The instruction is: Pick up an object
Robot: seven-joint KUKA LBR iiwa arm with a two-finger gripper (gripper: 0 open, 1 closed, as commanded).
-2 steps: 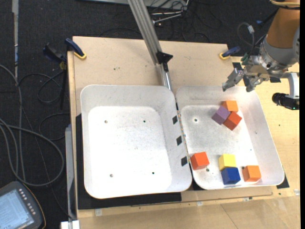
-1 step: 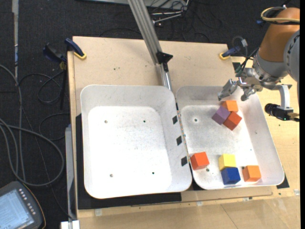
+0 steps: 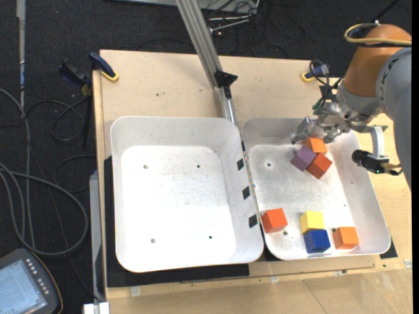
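Note:
My gripper point(image 3: 316, 136) is low over the back of the right bin point(image 3: 366, 195), with its fingers spread open. A small orange block point(image 3: 317, 146) lies just below the fingertips, roughly between them, still resting in the bin. A purple block point(image 3: 303, 158) and a red block point(image 3: 319, 166) touch it on the near side. Nothing is lifted.
Near the right bin's front edge lie an orange cube point(image 3: 274, 220), a yellow cube point(image 3: 312, 221), a blue cube point(image 3: 317, 241) and another orange cube point(image 3: 345, 237). The left bin point(image 3: 131, 175) sits alongside. A slanted metal pole point(image 3: 203, 44) crosses the bench at the back.

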